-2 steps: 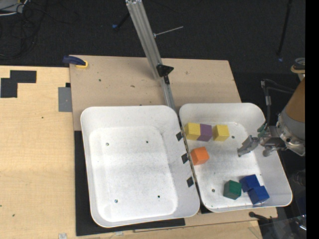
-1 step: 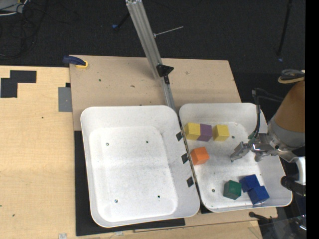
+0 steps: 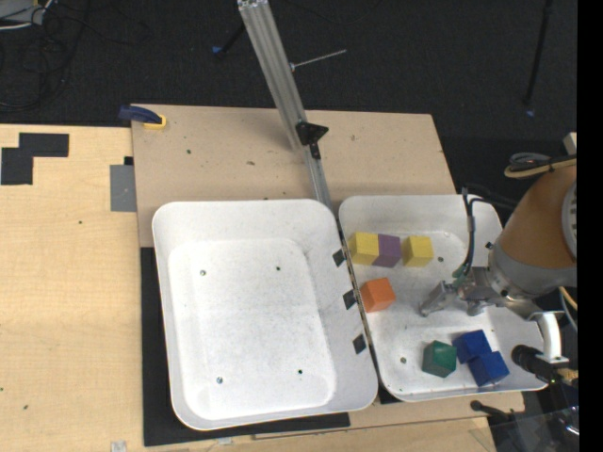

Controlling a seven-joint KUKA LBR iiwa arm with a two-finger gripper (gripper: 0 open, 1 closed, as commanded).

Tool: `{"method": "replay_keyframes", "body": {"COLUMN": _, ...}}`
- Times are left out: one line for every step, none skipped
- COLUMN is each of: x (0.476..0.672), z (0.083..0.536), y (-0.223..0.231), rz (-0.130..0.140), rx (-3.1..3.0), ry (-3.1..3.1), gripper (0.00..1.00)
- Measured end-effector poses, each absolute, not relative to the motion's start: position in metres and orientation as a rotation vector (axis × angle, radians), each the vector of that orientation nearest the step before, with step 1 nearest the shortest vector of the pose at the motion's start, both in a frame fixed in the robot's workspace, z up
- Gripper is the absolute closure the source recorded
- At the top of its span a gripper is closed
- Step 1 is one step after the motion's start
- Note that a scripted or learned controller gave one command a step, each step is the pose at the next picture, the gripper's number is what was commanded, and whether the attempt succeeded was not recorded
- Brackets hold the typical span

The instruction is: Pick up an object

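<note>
Gripper (image 3: 435,301) (whether its jaws are open or shut, cannot tell) hovers in right bin (image 3: 443,210), orange block (image 3: 378,294) at nine o'clock

White bins (image 3: 179,243) — orange cube (image 3: 378,295)

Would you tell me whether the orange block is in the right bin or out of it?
In: the orange block rests on the right bin floor near its left wall.

No readable text, labels, brands or numbers anywhere I can see, not on the bins, blocks, desk or my arm.
</note>
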State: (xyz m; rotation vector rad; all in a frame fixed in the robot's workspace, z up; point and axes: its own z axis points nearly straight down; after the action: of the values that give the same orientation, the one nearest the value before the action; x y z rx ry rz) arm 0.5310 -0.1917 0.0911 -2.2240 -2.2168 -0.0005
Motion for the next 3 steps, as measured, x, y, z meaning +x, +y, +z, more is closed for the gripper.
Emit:
{"method": "replay_keyframes", "body": {"x": 0.531, "z": 0.102, "y": -0.193, "rz": -0.001, "rx": -2.231, "ry": -2.208, "gripper": 1.0}}
{"method": "replay_keyframes", "body": {"x": 0.531, "z": 0.154, "y": -0.205, "rz": -0.001, "rx": -2.235, "ry": -2.211, "gripper": 1.0}}
{"method": "replay_keyframes", "body": {"x": 0.536, "z": 0.217, "y": -0.203, "rz": -0.003, "rx": -2.223, "ry": -2.226, "gripper": 1.0}}
